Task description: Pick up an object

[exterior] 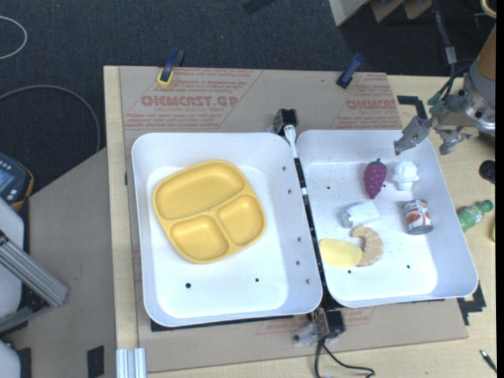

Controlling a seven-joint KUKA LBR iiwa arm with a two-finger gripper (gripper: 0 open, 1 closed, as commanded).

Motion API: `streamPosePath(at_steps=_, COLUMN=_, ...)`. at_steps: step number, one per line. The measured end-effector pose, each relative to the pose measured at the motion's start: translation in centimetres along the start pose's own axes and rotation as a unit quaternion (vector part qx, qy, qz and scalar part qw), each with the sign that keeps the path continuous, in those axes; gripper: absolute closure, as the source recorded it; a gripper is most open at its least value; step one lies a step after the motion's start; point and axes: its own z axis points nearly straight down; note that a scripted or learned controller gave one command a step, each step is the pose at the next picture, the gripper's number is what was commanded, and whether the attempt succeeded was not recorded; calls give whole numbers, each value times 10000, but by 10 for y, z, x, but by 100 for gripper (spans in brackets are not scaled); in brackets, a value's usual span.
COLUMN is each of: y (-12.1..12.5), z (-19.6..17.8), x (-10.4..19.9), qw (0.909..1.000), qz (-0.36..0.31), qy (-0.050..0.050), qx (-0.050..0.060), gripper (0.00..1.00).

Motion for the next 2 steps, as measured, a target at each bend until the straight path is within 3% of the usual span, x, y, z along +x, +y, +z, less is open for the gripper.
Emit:
streamPosePath(at_steps=1, y=49, z=143, x=-31, qw=10000, qz=-2, qy=7, qx=28, gripper=0)
streamPosePath(at_steps=2, y=48, z=160, x=-13, qw=10000, qz=-9, qy=10, qx=22, gripper=0)
